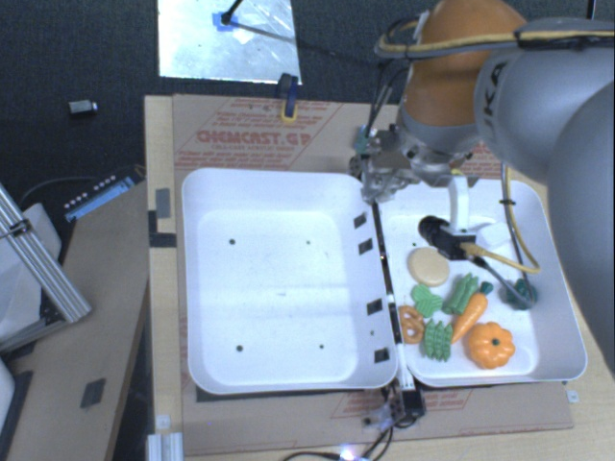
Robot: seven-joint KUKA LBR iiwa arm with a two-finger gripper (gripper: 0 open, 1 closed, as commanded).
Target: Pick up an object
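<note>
My gripper (377, 182) hangs over the far left corner of the right bin (553, 286), by the divider between the two bins, with nothing seen in it. Toys lie clustered in the near half of that bin: a beige round disc (430, 266), a green bean pod (461, 292), a carrot (470, 316), an orange pumpkin (490, 345), a pretzel (411, 324), a green leafy piece (437, 340) and a dark green piece (520, 294). All of them lie nearer the front than the gripper.
The left bin (279, 277) sits beside the right one, on a cardboard sheet (250, 133). A shiny foil sheet (229, 27) lies at the back, with a blue and yellow clamp (287, 99) near it. An aluminium frame (38, 267) stands at the left.
</note>
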